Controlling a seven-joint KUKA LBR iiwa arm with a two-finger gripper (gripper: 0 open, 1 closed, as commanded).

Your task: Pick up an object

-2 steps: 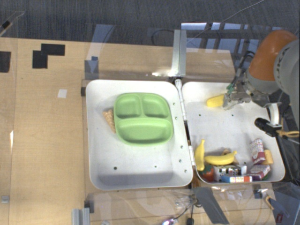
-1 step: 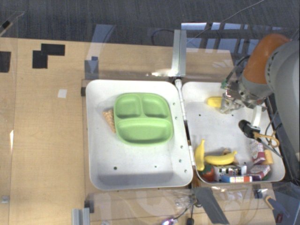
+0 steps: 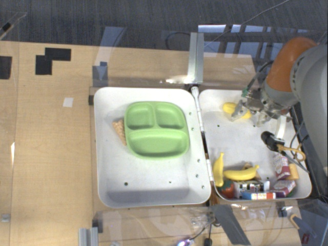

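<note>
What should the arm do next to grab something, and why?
Probably lower a little onto the small yellow object and close on it. The gripper sits right beside it near the back of the right bin, and the object lies alone, away from the clutter at the bin's front.

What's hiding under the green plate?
A tan, speckled thing pokes out from under the green divided plate at its left edge. The plate covers the rest, so I can't tell what it is.

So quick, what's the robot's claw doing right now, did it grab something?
Gripper: down in the right bin, right beside a small yellow object; whether it grips it cannot be told.
</note>
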